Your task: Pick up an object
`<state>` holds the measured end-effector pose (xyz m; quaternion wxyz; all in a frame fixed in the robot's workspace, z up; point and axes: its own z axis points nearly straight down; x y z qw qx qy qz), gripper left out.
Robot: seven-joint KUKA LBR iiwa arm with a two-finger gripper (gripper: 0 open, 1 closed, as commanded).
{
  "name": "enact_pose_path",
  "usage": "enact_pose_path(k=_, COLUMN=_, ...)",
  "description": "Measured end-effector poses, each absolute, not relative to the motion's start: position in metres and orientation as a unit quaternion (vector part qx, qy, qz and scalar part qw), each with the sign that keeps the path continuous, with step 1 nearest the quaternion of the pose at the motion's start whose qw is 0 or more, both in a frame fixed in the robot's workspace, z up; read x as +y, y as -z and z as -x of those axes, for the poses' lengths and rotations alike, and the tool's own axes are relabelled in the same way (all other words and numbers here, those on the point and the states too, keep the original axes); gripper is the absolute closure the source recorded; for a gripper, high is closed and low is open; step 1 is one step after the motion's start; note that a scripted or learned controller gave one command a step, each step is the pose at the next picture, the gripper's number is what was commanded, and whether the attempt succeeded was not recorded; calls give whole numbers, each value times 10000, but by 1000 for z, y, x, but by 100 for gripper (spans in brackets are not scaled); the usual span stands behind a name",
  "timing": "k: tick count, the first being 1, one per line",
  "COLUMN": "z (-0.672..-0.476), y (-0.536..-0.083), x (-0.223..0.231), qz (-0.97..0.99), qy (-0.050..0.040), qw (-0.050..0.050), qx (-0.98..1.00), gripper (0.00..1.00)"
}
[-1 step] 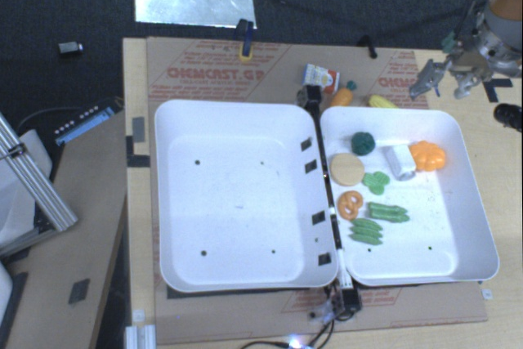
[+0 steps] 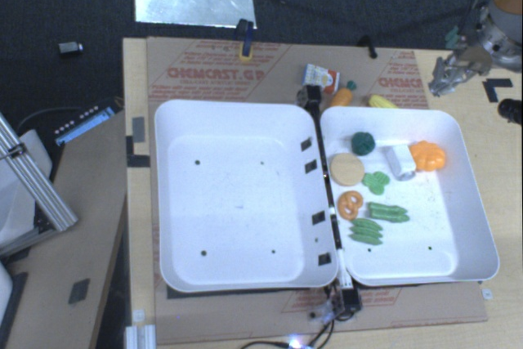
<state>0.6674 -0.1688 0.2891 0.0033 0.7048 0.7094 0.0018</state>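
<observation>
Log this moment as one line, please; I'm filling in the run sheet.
gripper: above bench, outside bins, holding nothing seen | right bin: toy foods incl. pretzel, orange piece | pick: not started

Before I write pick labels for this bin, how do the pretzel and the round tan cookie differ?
The pretzel is orange-brown with holes through it; the cookie is pale tan and solid. The pretzel looks smaller than the cookie. The pretzel lies nearer the bottom of the view, beside the green pods; the cookie lies above it, just below the dark green ball. Both lie flat in the right bin, near its left wall.
</observation>
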Motion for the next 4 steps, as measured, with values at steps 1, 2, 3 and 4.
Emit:
enact_pose_path(k=1, z=-670, y=-292, x=-95, qz=-7031, qy=-21, qw=4, qx=7111, gripper=100)
enact_pose_path(k=2, z=-670, y=-304, x=-100, qz=-7041, qy=-22, qw=28, qx=7101, gripper=100)
enact_pose_path(k=3, z=-669, y=-297, x=-17, qz=-7028, qy=-18, qw=-3, qx=7114, gripper=100)
enact_pose_path(k=4, z=-669, y=-288, x=53, qz=-7031, qy=-14, qw=-6, qx=7111, gripper=100)
